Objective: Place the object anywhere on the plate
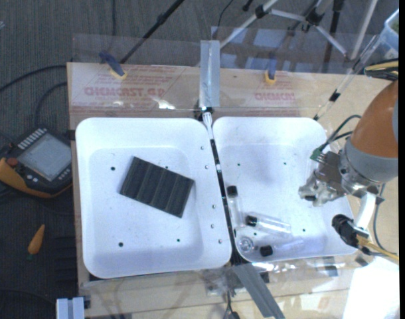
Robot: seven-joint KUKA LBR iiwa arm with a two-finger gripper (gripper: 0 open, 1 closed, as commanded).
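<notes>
a: which step am i in now?

b: i judge it is the pick, not yet done. the gripper (315,190) hangs over the right side of the right bin (275,155), and i see nothing in it. whether it is open or closed, i cannot tell from here.

a: and the object?

b: the object (269,225) lies in the front left corner of the same bin, well apart from the gripper. it looks like a clear tube with small black ends, hard to see on the white floor. some small clear and black bits lie just beside it.

a: what does the next move need?

b: i think the arm (378,138) must go left to the tube, take it, then carry it over the wall to the plate (156,186), the dark ribbed slab in the left bin (103,244).
</notes>
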